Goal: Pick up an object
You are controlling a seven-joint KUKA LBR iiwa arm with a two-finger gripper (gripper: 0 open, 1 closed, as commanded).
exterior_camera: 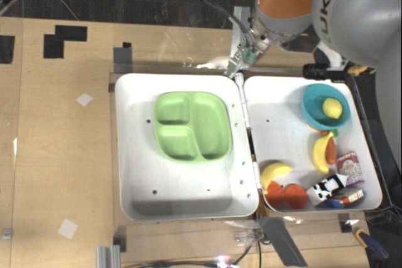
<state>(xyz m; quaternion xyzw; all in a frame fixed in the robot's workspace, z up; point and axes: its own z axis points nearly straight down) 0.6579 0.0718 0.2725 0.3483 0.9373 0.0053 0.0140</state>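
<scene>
My gripper hangs over the worktop's far edge, just past the seam between the bins; can't tell its state. Pickable stuff crowds the right bin: a yellow ball in a blue bowl, a banana and a tomato toward the near edge. A green tray sits in the left bin.
</scene>
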